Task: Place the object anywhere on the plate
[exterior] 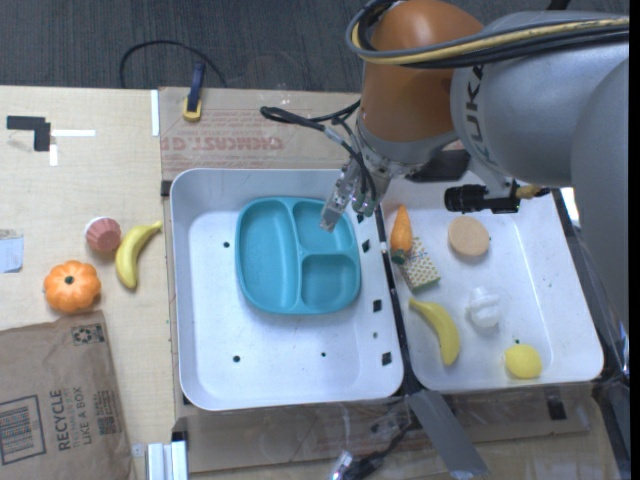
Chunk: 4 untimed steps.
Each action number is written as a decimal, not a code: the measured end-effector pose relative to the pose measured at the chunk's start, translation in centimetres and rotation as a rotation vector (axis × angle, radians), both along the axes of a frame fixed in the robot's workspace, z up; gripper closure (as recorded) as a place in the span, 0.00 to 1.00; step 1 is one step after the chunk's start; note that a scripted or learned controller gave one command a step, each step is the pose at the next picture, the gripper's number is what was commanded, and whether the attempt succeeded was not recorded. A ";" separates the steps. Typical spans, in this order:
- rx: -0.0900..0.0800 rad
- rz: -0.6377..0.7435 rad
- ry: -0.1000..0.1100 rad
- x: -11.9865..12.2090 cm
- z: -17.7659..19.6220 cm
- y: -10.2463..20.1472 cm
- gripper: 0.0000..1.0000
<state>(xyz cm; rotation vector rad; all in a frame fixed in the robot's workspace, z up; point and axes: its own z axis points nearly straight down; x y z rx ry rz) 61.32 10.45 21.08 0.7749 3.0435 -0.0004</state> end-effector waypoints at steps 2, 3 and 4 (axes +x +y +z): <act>-0.001 -0.074 0.000 -2.9 -1.2 5.4 1.00; -0.001 -0.082 -0.001 2.3 -0.9 2.9 1.00; 0.000 0.420 -0.001 -0.4 -1.9 -5.8 1.00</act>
